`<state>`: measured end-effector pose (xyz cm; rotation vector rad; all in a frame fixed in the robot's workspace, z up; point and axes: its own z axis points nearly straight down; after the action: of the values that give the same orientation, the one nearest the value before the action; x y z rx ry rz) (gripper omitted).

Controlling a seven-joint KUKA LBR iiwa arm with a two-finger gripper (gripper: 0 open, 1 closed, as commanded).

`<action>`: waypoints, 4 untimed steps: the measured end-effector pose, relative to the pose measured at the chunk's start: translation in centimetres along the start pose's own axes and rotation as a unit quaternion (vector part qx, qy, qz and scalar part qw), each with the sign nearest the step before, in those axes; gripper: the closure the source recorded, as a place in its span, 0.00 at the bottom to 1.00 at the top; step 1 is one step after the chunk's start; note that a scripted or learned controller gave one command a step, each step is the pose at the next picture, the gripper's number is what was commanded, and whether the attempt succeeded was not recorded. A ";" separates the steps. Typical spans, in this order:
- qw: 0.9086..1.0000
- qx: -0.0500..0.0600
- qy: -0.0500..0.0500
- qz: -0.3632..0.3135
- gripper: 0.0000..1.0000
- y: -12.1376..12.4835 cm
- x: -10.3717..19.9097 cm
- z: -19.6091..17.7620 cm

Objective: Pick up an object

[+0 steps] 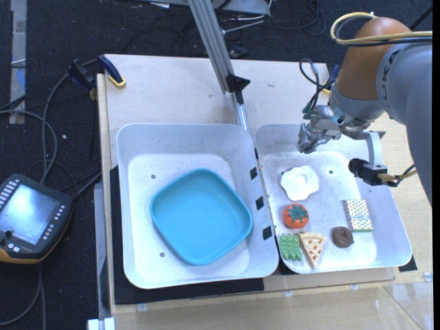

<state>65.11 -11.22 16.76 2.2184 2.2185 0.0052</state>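
In the right bin [388, 215] lie six small toy foods. The fried egg [300, 183], white with a pale centre, sits nearest the far wall; just in front of it is a red tomato [295, 216], and at the near rim a green pea pod [291, 247] touches a pizza slice [313, 248]. To their right lie a brown round piece [342, 236] and a pale wrapped bar [357, 215], close together.

The gripper [307, 143] hangs over the far left corner of this bin, beyond the fried egg and apart from it, with nothing seen between its tips. Its lower end is dark and small against the bin wall, so whether it is spread or closed cannot be told. The grey arm [412, 81] with its orange band [368, 60] is cut off at the right edge.

The left bin [137, 150] holds a blue tray [199, 215], tilted slightly askew. A slanted metal pole [216, 43] crosses the bench [172, 88] and hides part of the seam between the bins.
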 end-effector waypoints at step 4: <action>1.000 0.003 0.001 -0.002 1.00 -1.3 10.2 -10.3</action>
<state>63.79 -0.97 27.07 2.2169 2.2276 0.0010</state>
